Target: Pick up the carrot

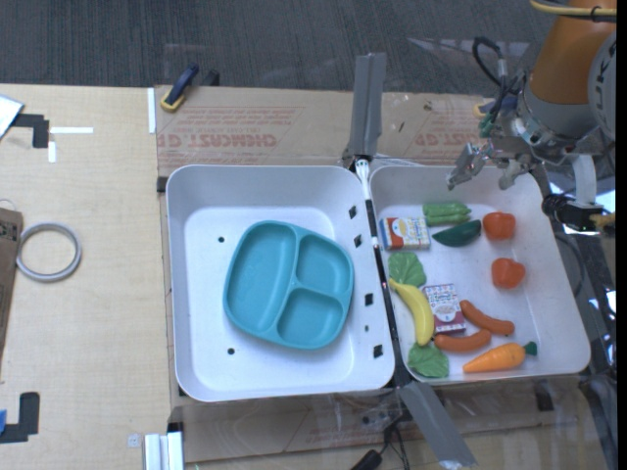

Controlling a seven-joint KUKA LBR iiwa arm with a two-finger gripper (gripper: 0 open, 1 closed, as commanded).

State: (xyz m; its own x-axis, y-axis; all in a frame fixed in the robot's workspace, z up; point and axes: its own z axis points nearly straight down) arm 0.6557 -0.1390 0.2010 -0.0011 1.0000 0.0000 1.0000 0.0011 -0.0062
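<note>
Carrot (496,357) lies at about 5 o'clock in the right bin (569,292), near its front right corner, its green tip pointing to 3 o'clock, with 2 sausages (474,327) just beside it at 11 o'clock. We see the gripper (487,164) well apart from it, over the same bin's back rim at 12 o'clock, its 2 fingers spread apart with nothing between them. Between gripper and carrot we count 2 tomatoes (503,251), and at 9 o'clock of them a green pepper (457,233) and a banana (413,307). The left bin (186,262) bears a teal divided plate (289,284) at its centre.
</note>
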